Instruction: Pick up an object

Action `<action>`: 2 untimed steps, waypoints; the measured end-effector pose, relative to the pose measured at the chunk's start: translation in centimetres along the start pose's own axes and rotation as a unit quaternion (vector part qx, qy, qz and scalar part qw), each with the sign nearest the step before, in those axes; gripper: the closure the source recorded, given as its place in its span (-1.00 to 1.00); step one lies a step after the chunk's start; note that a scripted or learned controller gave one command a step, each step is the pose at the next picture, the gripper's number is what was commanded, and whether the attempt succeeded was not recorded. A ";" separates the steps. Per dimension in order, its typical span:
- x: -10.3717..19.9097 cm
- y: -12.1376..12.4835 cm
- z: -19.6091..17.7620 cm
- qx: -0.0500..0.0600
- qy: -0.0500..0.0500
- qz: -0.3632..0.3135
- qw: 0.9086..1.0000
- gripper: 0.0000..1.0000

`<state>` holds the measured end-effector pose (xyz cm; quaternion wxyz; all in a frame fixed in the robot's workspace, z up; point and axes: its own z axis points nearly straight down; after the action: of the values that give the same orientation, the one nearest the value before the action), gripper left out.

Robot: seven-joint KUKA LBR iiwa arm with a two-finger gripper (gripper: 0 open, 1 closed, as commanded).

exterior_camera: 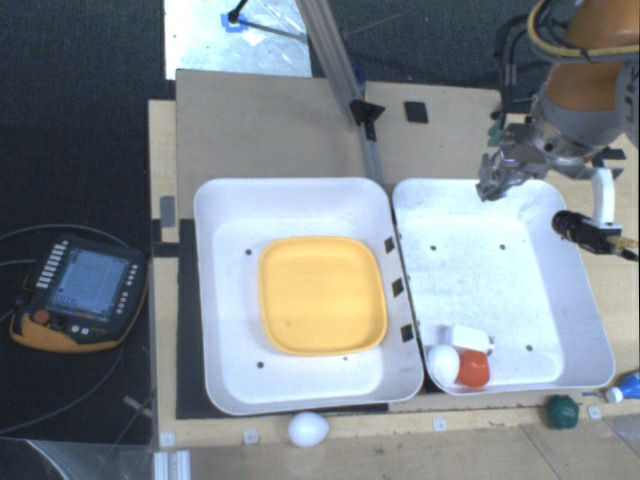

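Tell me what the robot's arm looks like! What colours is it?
The arm is chunky and rounded, orange on its big curved parts with grey metal lower down. Black and yellowish cables loop beside it. At the tip is a small grey metal gripper, and a white and black part sticks out nearby.

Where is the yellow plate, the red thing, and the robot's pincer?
Yellow plate (323, 295), camera view: middle of its flat face.
Red thing (474, 370), camera view: its rounded top.
Pincer (492, 190), camera view: tip, over the right bin's far edge.
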<state>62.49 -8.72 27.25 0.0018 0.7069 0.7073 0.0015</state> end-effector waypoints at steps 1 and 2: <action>0.0 0.1 -2.7 0.001 0.000 0.000 1.000 1.00; 4.5 -1.2 -0.3 0.003 0.001 -0.001 1.000 1.00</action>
<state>61.28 -4.20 27.50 -0.0006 0.7059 0.7083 -0.0001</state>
